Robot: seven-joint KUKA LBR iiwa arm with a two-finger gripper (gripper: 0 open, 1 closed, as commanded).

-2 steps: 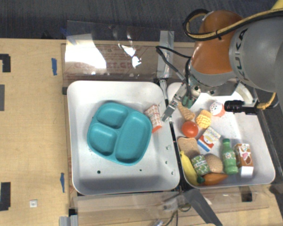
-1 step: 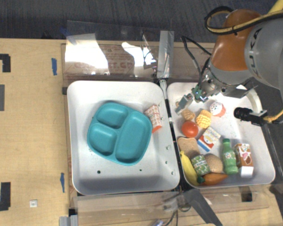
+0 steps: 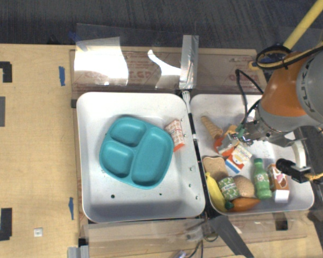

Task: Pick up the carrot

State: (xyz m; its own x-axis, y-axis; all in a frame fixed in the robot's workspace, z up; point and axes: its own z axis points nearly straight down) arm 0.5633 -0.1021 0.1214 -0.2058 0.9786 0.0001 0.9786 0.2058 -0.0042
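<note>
Two white bins sit side by side; the carrot (image 3: pixel 243 203) lies at the right bin's (image 3: pixel 304 202) near edge, beside a banana (image 3: pixel 213 191). Whether the gripper (image 3: pixel 238 137) above the clutter grips anything cannot be told.

Bench: flat tan board surface (image 3: pixel 32 144) with black angle marks at its left edge and short blue tape strips. Two shallow white plastic bins sit directly on it, side by side and touching along a central divider. Left bin (image 3: pixel 97 112) is the larger in view; right bin (image 3: pixel 304 195) lies beside it. A crinkled clear plastic sheet (image 3: pixel 105 63) lies on the far side, behind the left bin.
</note>
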